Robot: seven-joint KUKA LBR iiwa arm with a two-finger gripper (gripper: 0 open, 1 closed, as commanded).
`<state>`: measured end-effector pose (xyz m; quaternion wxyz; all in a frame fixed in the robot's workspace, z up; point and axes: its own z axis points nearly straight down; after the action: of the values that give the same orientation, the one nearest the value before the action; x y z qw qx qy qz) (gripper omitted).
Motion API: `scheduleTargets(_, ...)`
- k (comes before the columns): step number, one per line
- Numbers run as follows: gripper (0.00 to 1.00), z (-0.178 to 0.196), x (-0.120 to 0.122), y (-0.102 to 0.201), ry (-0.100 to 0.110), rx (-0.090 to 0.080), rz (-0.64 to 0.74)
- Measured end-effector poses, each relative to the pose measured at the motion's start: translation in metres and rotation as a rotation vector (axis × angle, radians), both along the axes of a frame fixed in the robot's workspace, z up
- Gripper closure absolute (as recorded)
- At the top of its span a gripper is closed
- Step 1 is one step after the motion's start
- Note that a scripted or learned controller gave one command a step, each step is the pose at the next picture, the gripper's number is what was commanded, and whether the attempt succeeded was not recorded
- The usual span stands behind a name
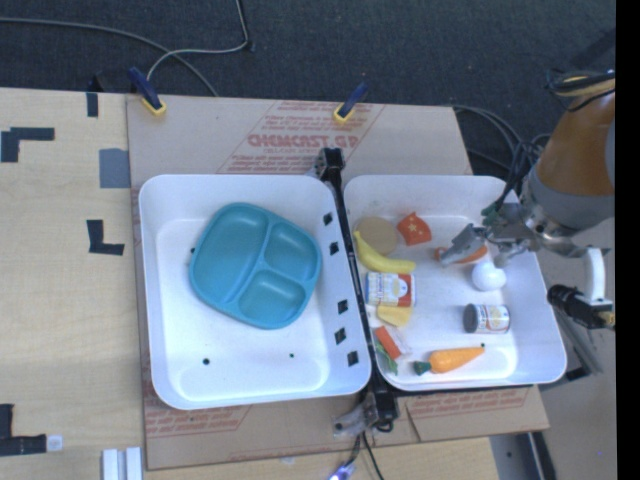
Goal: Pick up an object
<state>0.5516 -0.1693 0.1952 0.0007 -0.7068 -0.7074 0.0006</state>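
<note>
Reaching in from the right, the gripper [478, 250] is seen low over the right bin [530, 368], with its two fingers spread apart. A small red-orange piece [458, 255] is seen at the near fingertip, but whether it is clasped cannot be told. Just below the gripper a white ball [488, 276] is found, close to touching the fingers. Farther below, a small tin [487, 318] is laid on its side, and beyond that a carrot [455, 359] is set near the bin's lower edge. To the gripper's left, a red wedge-shaped object [414, 230] is placed, then a banana [381, 258] and a tan round disc [377, 233]. Below and left, a small red-and-white carton [389, 289] is seen. Well apart to the left, in the left bin [170, 368], a blue divided plate [255, 265] is laid flat.
</note>
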Motion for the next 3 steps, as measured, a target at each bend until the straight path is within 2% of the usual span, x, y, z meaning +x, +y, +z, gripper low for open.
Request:
scheduleTargets(1, 0.0, -0.105, 0.086, 0.037, -0.013, -0.002, 0.001)
scheduleTargets(2, 0.0, -0.106, 0.12, 0.057, -0.011, -0.001, 0.001)
scheduleTargets(3, 1.0, -0.094, 0.121, 0.058, -0.014, -0.002, 0.002)
